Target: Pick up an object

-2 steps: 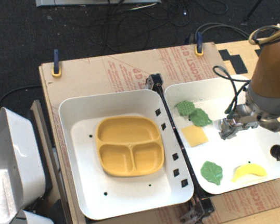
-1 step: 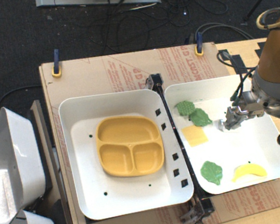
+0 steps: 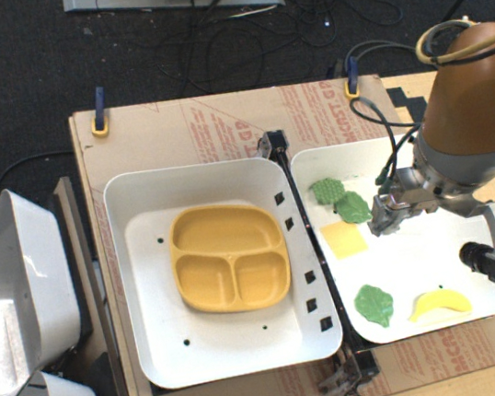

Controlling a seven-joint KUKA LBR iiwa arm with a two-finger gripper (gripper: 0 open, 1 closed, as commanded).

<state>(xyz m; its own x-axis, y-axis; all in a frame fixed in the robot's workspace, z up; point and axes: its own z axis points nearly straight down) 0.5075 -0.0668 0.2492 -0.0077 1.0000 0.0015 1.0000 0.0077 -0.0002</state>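
The right bin [image 3: 423,248] holds several small items. Two green leafy pieces [image 3: 327,191] [image 3: 353,208] lie near its upper left, and a flat yellow square [image 3: 344,239] sits just below them. Along the front edge are another green piece [image 3: 374,305] and a yellow banana [image 3: 439,305]. My gripper [image 3: 384,215] hangs low over the bin, just right of the second green piece and above-right of the yellow square. The grey wrist and orange arm cover its upper part. Nothing is seen held in it.
The left bin [image 3: 136,257] carries a yellow divided plate [image 3: 231,256] in its middle. A black part of the arm's mount [image 3: 486,262] sticks over the right bin's right side. White containers [image 3: 16,294] stand off the bench at far left.
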